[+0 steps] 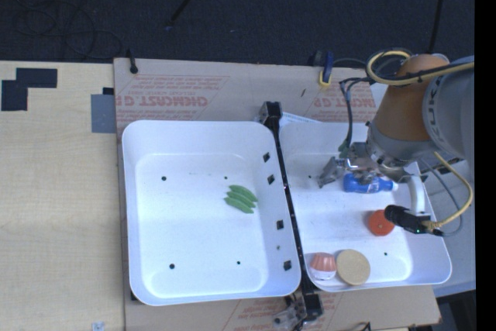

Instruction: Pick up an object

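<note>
Camera view: the gripper (332,171) is seen lowered into the right bin (434,275), near its far edge and toward the divider shared with the left bin (139,275). Whether the pincer is wide, narrow or closed on anything cannot be told from above; the metal tip is too small and dark against the white floor. A blue object (364,184) is seen lying just beside the gripper, partly tucked under the wrist, and nothing can be made out clasped at the tip.

Three more candidates are seen in the same bin: a red-orange ball (379,223) toward the right wall, and, at the near edge, a pink-and-white round piece (323,265) touching a tan disc (353,267). A green leafy item (241,198) is seen alone near the middle of the left bin.

The pick is judged not yet accomplished: every object appears to rest on a bin floor, none lifted. A secure grasp and a lift clear of the bin are judged to remain, the blue object being the likeliest target.
</note>
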Controlling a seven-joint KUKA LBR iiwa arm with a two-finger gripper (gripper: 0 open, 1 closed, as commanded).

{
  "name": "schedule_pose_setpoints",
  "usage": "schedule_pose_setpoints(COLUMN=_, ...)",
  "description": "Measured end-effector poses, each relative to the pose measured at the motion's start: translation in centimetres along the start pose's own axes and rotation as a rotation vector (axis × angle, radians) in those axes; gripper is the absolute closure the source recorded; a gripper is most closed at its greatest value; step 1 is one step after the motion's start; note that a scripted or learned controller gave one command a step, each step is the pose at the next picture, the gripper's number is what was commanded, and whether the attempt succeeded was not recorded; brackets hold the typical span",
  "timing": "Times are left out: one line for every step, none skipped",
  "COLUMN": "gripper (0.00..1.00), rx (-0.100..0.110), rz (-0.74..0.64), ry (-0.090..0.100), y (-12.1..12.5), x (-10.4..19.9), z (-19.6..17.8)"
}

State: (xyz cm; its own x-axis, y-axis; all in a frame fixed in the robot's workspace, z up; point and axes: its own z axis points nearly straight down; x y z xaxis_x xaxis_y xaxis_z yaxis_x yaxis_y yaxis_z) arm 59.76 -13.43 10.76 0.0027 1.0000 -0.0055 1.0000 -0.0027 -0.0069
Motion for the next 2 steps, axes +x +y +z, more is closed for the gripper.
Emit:
schedule_pose_setpoints(gripper=0.0, rx=-0.013, rz=-0.01, ry=0.01, y=-2.1, x=-2.0, z=0.7)
schedule_pose_setpoints(gripper=0.0, rx=-0.002, rz=0.0, ry=0.004, y=-4.7, x=-8.2, z=2.1)
